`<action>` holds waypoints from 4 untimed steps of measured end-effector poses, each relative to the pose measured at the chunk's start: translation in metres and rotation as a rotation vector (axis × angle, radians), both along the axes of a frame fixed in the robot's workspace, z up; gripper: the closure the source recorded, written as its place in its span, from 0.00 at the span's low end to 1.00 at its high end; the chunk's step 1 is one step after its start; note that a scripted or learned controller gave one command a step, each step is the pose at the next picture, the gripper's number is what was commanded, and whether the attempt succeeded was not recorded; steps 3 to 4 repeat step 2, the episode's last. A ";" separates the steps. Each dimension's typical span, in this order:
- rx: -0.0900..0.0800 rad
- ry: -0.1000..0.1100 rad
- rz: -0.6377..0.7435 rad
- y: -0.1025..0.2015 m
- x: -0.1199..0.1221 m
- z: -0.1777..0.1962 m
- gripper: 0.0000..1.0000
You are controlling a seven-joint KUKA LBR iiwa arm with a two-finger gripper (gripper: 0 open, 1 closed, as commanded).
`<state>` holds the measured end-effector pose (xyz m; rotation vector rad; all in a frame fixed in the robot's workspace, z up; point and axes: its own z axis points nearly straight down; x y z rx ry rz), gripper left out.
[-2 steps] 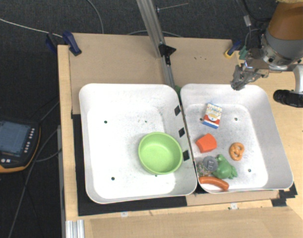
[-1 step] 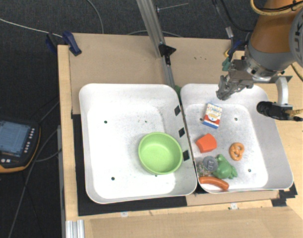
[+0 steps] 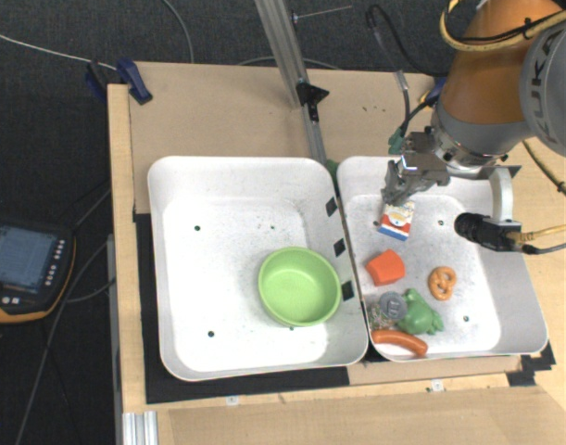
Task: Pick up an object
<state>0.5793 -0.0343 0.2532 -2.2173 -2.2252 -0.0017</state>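
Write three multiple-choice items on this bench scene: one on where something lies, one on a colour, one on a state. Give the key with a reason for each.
1. Where does the green bowl lie?
A. In the left bin
B. In the right bin
C. On the bare bench

2. What colour is the block below the small carton?
A. Blue
B. Orange
C. White

3. How does the gripper stand?
A. Over the left bin
B. Above the carton in the right bin
C. Over the bench beyond both bins

Key: 1 A, the bowl sits on the left bin's floor near its right wall. 2 B, the block is plainly orange. 3 B, the gripper hangs just over the carton at the right bin's upper end.
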 end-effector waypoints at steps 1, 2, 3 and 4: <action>0.000 0.002 0.001 0.049 -0.019 -0.016 1.00; 0.001 0.000 0.001 0.095 -0.038 -0.007 1.00; 0.001 0.000 0.001 0.095 -0.038 -0.007 1.00; 0.001 0.000 0.001 0.095 -0.038 -0.007 1.00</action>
